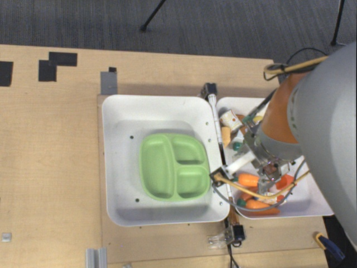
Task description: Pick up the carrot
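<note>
Arm (pixel 318 110) comes in from the right, grey body w/ orange band, covering much of the right bin (pixel 312 208). Gripper (pixel 271 175) is low inside that bin, over the clutter at its front half. Can't tell gripper state: tips blurred and mixed w/ cables and objects.

Carrot (pixel 248 180): orange, lying roughly crosswise in right bin, near the wall shared w/ left bin, just left of gripper. Contact w/ gripper not resolvable. Nothing visibly between the tips.

Second orange piece (pixel 257 204) lies nearer the bin's front edge, below the carrot. Red-orange item (pixel 284 181) just right of gripper. Small cream/tan bits (pixel 226 128) toward the back of the bin, a green bit (pixel 236 146) beside them.

Left bin (pixel 120 149): holds green divided tray (pixel 173 166), three compartments, sitting flat, centre-right of the bin.

Desk (pixel 50 166): light wood; black marks (pixel 56 65) at back left. Dark carpet (pixel 167 10) behind.
</note>
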{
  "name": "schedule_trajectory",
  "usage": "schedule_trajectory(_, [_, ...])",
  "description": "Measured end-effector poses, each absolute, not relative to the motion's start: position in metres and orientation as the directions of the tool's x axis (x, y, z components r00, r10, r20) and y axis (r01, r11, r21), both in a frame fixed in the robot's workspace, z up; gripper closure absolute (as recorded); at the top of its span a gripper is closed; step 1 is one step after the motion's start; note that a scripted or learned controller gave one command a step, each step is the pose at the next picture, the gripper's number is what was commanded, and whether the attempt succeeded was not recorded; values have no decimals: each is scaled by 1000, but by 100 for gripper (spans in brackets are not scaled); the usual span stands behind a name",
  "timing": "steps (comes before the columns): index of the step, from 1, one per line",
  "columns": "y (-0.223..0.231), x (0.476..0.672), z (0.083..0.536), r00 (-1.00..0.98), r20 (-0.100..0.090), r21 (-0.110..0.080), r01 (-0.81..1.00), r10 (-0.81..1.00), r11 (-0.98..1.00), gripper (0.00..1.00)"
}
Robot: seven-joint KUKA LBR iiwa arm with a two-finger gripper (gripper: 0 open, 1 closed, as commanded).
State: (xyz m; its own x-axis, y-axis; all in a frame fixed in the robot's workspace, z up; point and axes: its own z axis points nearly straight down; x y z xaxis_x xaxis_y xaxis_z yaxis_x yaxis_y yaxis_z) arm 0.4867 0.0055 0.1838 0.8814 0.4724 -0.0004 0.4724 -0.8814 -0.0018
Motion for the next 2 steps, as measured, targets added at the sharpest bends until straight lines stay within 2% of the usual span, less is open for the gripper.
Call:
schedule_trajectory(1, [6, 487, 184, 881, 0, -2, 474, 474, -881, 0])
schedule_trajectory(2, [25, 486, 184, 950, -1, -2, 311, 311, -950, 0])
